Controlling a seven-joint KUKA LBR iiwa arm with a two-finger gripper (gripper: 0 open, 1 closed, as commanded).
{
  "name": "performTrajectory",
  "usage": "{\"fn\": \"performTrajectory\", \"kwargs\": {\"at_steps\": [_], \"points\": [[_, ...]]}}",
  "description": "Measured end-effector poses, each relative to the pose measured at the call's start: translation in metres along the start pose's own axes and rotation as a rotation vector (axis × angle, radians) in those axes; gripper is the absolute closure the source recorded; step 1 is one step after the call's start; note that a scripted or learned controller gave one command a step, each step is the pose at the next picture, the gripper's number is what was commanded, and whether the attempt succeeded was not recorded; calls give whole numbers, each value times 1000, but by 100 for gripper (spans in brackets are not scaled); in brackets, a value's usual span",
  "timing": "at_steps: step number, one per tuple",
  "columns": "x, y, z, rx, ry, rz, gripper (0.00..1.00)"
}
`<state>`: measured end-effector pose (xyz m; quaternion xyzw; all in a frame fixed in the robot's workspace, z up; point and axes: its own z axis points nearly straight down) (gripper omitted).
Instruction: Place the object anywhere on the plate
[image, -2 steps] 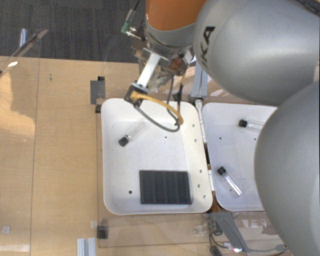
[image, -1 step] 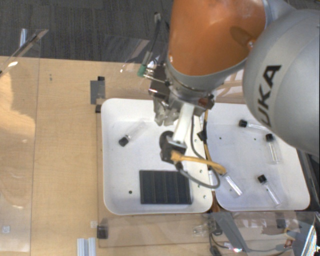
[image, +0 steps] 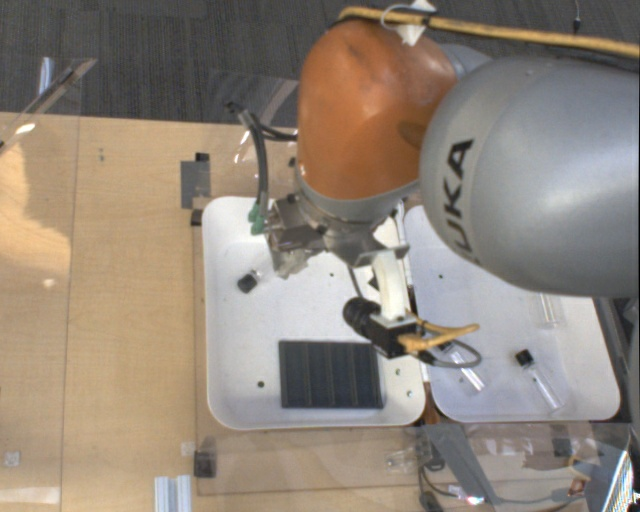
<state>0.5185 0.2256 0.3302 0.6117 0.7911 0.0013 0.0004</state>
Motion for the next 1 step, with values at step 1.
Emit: {"fn": "performTrajectory", "kwargs": {"at_steps": [1], "points": [[8,-30,37,-2,0,-270,100]]}}
